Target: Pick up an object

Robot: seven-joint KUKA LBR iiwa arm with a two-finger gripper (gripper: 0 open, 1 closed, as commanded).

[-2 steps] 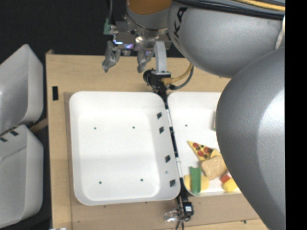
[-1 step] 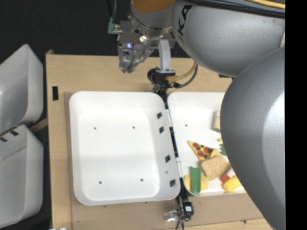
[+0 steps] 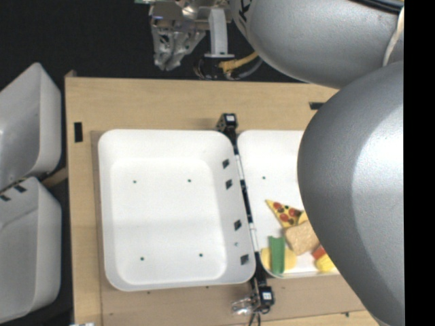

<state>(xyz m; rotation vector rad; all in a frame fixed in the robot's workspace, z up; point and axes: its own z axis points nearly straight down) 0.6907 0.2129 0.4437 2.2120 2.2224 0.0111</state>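
Note:
My gripper (image 3: 170, 53) hangs high at the top of the camera view, above the bench's far edge and well away from both bins. Nothing shows between its fingers. In the right bin (image 3: 272, 155) several toy foods lie bunched at the near left corner: a pizza slice (image 3: 285, 212), a tan bread slice (image 3: 301, 237), a green piece (image 3: 276, 255) lying on a yellow one (image 3: 291, 260), and a small red piece (image 3: 318, 252). The grey arm (image 3: 353, 202) hides the right part of that bin.
The left bin (image 3: 163, 209) lies beside the right one, with a black clip rail (image 3: 241, 195) between them. White blocks (image 3: 24, 202) stand off the bench's left edge. The wooden bench (image 3: 136, 104) surrounds both bins.

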